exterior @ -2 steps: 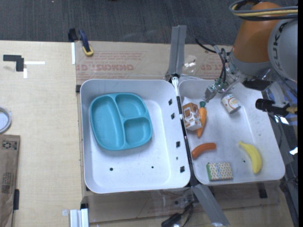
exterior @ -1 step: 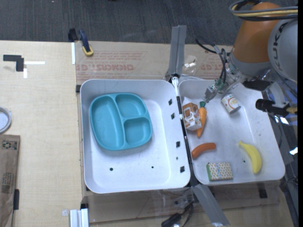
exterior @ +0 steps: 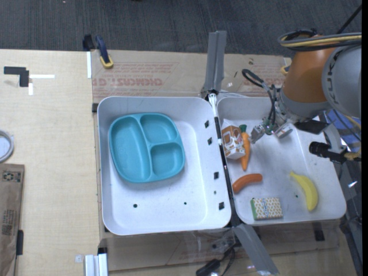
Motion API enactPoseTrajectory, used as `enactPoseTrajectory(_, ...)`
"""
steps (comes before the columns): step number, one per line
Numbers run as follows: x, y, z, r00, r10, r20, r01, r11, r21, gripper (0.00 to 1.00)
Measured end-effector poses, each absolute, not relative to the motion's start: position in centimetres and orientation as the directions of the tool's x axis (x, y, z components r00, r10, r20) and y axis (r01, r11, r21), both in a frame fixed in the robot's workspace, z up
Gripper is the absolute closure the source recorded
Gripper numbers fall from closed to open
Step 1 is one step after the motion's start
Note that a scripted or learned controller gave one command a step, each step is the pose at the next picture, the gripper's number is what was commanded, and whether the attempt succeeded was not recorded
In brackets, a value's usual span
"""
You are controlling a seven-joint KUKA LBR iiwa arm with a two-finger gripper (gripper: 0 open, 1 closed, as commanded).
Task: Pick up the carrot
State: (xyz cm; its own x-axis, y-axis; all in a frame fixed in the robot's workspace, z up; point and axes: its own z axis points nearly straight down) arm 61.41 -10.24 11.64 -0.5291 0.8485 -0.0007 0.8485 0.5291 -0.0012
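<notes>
The carrot (exterior: 245, 149) is orange with a green top and lies nearly upright in the picture, at the left side of the right bin (exterior: 322, 214). It rests against a small brown and white packet (exterior: 231, 142). My gripper (exterior: 262, 132) hangs just right of the carrot's green end, close above the bin floor, with the grey and orange arm (exterior: 307, 76) reaching in from the right. Nothing shows held in the gripper.
The right bin also holds an orange sausage (exterior: 247, 181), a yellow banana (exterior: 305, 191) and a small speckled box (exterior: 266, 208). The left bin (exterior: 115, 211) bears a blue divided plate (exterior: 147, 147). A grey divider (exterior: 220, 154) runs between the bins.
</notes>
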Motion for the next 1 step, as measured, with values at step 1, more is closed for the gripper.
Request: enactPoseTrajectory(1,61.47,-10.36,12.6,-0.527,0.85,-0.003,0.85,0.527,0.0,1.0)
